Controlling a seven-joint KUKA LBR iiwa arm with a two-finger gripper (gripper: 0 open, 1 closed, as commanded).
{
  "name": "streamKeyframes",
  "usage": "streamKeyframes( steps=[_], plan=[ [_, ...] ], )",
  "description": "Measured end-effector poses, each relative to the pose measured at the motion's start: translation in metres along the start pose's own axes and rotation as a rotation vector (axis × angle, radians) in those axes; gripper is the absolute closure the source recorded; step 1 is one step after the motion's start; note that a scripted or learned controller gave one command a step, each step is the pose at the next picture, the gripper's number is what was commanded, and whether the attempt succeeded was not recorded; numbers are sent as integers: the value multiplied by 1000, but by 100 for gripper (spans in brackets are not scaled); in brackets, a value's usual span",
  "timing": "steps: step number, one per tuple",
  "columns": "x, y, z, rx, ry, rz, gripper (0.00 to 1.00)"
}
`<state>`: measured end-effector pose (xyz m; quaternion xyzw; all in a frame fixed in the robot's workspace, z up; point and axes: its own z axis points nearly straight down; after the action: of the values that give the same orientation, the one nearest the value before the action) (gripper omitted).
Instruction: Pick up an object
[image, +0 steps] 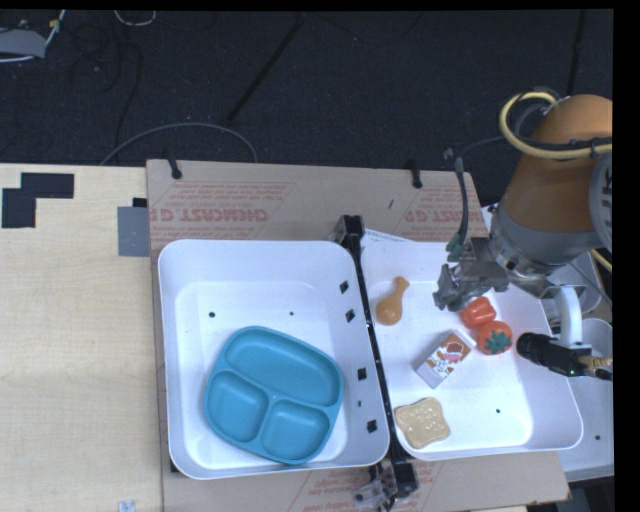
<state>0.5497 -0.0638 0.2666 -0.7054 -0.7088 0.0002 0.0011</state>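
Nearest the camera, at the front of the right bin (560, 430), lies one tan slice of toast (421, 422), flat on the bin floor. Just behind it sits one small white carton (443, 359) with a red picture on its face, turned at an angle. Two red-orange toy vegetables lie further back and to the right: one tomato-like piece (494, 338) with a green top, and one orange piece (478, 311) touching it from behind. One pale brown drumstick-shaped toy (391, 302) rests near the divider between the bins, well apart from the others. That makes five loose things in the right bin.

Two white bins sit side by side on the worktop (70, 340). The left bin (185, 275) holds one blue plate (272, 394) with three compartments, lying towards its front.

One grey arm (560, 190) with an orange band reaches in from the right. Its gripper (458, 285) hangs low over the back of the right bin, just beside the orange piece; whether it is spread or pressed together cannot be told, and nothing is seen held in it.
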Motion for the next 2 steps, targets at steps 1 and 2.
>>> streamKeyframes(
  steps=[1,2],
  plan=[
    [49,11,19,4,1,1,100],
    [102,25,34,3,0,1,100]
  ],
)
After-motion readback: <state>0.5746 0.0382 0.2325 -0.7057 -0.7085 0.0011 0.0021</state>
